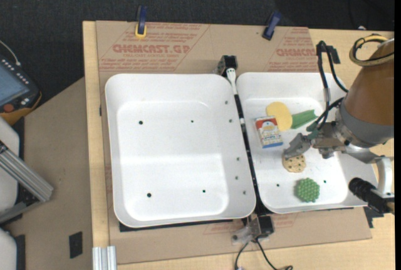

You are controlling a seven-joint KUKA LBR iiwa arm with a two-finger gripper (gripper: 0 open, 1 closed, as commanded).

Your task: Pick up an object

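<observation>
While the arm (pixel 369 106) reaches in from the right, bent low over the right bin (pixel 250 137), its gripper (pixel 297 148) hangs just above a round, speckled cookie (pixel 294 164); whether the gripper is spread or pressed together I cannot tell. Nearby lie a bumpy green ball (pixel 307 190), a small box (pixel 269 132) with its long axis near-to-far, a smooth yellow oval (pixel 279 115) and a flat green piece (pixel 303 118), perhaps plastic.

Smooth, glossy white plastic bins (pixel 169 84); matt brown cardboard (pixel 100 137) beneath; knobbly green ball (pixel 307 190)
</observation>
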